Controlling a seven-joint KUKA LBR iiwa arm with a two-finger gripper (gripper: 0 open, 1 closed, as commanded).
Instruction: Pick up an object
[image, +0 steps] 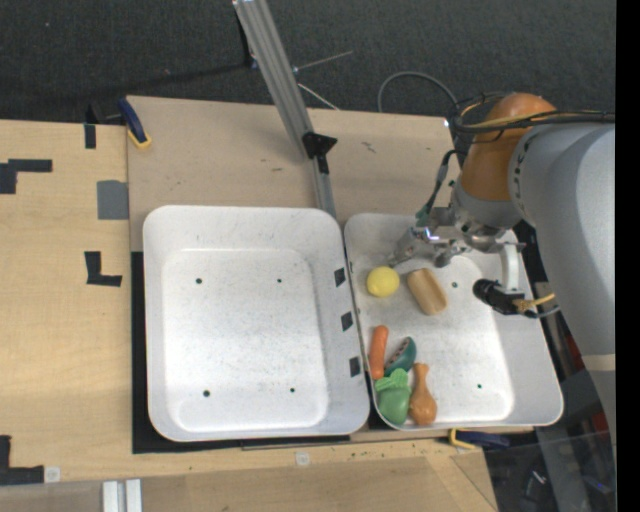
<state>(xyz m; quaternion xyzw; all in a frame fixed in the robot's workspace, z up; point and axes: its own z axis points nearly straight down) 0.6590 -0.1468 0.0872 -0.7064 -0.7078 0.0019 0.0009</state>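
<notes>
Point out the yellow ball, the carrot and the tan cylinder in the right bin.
yellow ball (382, 282), camera view, its middle.
carrot (378, 351), camera view, mid-body.
tan cylinder (427, 291), camera view, its side.

A bulky pale grey arm (575, 230) fills the right side of the frame, its casing smooth and rounded. Above the wrist, toward the upper right, sits a glossy orange band (500, 145). Thin black cables (450, 120) loop around the orange part. Below it, the wrist carries dull metal fittings and a black-tipped piece with a yellow mark.
</notes>
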